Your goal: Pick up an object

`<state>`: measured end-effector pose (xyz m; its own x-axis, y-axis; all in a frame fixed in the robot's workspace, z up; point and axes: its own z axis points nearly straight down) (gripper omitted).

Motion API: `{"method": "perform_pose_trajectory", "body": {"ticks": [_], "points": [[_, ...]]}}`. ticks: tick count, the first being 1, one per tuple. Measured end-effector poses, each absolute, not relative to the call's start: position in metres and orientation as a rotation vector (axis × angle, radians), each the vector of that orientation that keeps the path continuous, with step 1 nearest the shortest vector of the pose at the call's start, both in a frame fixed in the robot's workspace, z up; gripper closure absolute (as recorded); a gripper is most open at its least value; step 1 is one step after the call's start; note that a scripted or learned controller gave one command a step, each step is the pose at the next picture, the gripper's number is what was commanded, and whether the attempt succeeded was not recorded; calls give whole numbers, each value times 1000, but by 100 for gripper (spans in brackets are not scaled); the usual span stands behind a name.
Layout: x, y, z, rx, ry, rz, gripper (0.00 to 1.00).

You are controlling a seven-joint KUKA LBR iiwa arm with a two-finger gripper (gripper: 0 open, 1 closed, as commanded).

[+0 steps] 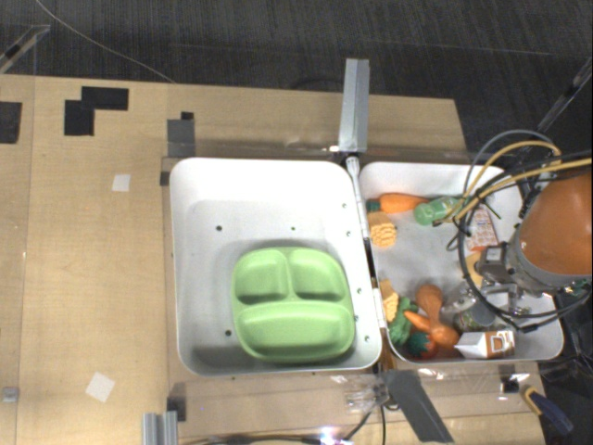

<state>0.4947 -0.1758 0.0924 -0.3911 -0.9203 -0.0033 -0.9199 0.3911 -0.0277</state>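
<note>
The right bin (417,258) holds several toy foods. An orange carrot (402,203) and a green piece (432,213) lie at its far side, with a yellow corn piece (383,235) by the left wall. A brown-orange piece (429,299), a small carrot with green leaves (419,326) and a white carton (489,344) sit at the near side. My gripper (471,310) hangs low in the bin's near right part, just right of the brown-orange piece and above the carton. The wrist and cables hide its tips.
The left bin (199,248) holds a green divided plate (292,302). A metal post (354,105) stands behind the wall between the bins. Yellow and black cables (491,170) loop over the right bin's far right corner. A red-and-white packet (480,229) lies beneath them.
</note>
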Motion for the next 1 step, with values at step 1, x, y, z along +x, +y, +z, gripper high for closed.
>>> {"method": "perform_pose_trajectory", "body": {"ticks": [1], "points": [[495,-121,93,-2040,2369,-32,0]]}}
